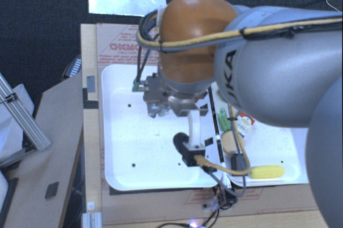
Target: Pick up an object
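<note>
Claw (pixel 161 106) over left bin (pixel 123 130); open/closed: cannot tell. Yellow cob (pixel 267 171) lay in right bin (pixel 292 149), view-right of claw, long axis left-right.

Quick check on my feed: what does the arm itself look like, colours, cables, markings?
The arm has bulky, smooth, rounded grey links. A glossy orange band, dome-shaped from here, sits above the dull metal wrist. A yellow cable runs along the grey link and across the orange. Black lettering marks the casing.
</note>
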`<action>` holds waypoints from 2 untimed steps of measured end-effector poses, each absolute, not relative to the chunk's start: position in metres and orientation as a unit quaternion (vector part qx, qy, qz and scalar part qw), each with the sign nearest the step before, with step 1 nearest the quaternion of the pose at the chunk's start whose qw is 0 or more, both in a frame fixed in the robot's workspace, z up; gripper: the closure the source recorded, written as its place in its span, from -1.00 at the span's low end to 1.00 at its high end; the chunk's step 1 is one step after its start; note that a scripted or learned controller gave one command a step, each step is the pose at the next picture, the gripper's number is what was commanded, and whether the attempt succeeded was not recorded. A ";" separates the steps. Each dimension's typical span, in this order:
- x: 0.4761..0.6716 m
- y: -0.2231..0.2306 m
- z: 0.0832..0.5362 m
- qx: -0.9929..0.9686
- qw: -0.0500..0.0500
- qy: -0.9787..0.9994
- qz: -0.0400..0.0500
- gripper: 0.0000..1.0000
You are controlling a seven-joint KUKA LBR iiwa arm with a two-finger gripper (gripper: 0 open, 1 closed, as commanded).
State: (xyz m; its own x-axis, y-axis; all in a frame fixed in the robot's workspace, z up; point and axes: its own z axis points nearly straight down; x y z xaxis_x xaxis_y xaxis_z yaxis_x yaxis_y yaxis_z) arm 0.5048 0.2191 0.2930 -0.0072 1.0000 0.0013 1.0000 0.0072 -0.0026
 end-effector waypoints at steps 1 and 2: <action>0.566 0.235 0.222 -0.707 0.000 -0.707 0.000 1.00; 0.591 0.235 0.298 -0.706 -0.002 -0.709 -0.004 1.00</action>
State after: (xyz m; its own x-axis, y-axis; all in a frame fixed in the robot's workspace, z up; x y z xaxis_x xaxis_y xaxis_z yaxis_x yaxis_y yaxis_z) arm 0.5907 0.2345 0.2977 -0.0040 1.0000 0.0031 1.0000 0.0040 0.0088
